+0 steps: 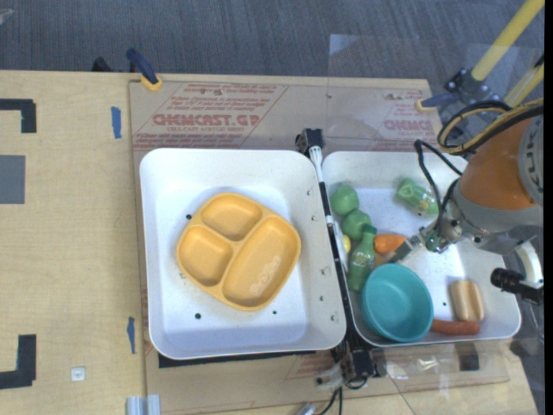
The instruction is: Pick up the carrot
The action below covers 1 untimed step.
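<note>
- Orange carrot [390, 244] lies in the right bin [501, 322], near that bin's left wall, just above the teal bowl [397, 301] and beside a green bottle [362, 258].
- Gripper [421, 239] hangs low at the carrot's right end; whether it is spread or clamped, I cannot tell.
- Green vegetables [346, 201] sit toward the bin's far left corner; a hot dog bun [466, 300] and a sausage [455, 327] lie by its near right corner.
- Yellow divided plate [239, 250] rests mid left bin [164, 258].
</note>
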Each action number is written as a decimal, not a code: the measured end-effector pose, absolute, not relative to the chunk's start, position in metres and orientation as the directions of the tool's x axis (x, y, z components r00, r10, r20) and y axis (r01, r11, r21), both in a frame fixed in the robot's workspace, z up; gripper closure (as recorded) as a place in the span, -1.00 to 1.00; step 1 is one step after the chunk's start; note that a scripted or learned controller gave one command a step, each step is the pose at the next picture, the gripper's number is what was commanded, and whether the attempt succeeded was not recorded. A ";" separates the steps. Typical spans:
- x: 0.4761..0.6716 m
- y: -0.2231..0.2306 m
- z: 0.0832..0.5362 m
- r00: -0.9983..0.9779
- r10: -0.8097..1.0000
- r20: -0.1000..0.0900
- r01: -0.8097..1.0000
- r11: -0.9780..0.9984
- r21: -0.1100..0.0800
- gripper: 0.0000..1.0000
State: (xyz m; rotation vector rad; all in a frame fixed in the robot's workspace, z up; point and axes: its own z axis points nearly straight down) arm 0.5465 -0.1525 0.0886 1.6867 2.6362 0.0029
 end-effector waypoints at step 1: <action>0.526 -0.119 0.089 -0.201 0.980 -0.007 0.979 0.201 0.011 -1.00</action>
